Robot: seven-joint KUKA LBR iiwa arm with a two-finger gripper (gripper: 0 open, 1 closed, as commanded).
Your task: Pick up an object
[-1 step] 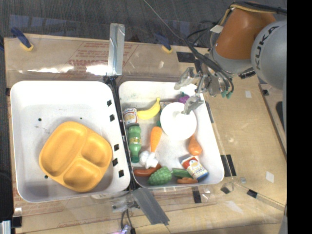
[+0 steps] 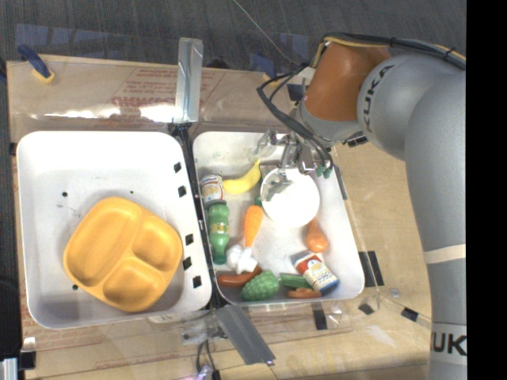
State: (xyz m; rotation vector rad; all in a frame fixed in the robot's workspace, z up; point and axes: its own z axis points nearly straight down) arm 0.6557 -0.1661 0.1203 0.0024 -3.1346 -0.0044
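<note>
We are hovering the gripper point(image 2: 287, 165) over the white plate point(image 2: 291, 199); jaws' state unclear, risking slipping off its flat rim.

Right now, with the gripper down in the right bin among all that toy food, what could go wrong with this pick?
1. The gripper sits over a white round object with a banana close beside it; closing could catch both or nudge one away.
2. The right bin is crowded: the carrot, green bottle and small can lie close together, so a sweep may scatter them.
3. The grip itself is hard to see, so it may fail.
</note>
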